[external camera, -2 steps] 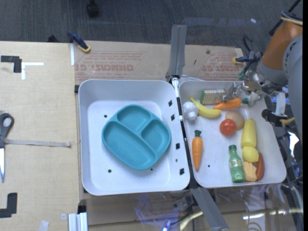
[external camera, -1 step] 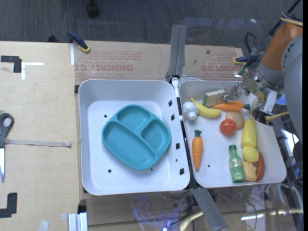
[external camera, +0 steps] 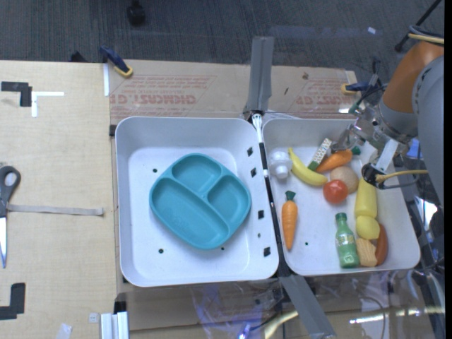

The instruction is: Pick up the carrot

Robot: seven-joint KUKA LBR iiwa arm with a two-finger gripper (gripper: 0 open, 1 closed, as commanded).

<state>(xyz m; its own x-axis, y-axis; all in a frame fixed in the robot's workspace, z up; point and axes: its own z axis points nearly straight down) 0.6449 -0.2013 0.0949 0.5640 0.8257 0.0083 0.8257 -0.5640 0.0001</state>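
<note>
Down in the right bin (external camera: 395,260), the carrot (external camera: 289,219) lies upright near the left wall, green top uppermost, below a banana (external camera: 305,172) and apart from the tomato (external camera: 336,191) and the green bottle (external camera: 345,241). Over the bin's upper right corner hangs the gripper (external camera: 367,147); whether it is released or clenched I cannot tell. A blue plate (external camera: 200,200) sits in the left bin (external camera: 134,210)

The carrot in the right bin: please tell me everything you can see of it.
The carrot is a small toy, plastic by its look, with an orange body and a green top. It lies flat on the floor of the right bin, near its left wall, green end pointing toward the far side. Nothing touches it.
</note>
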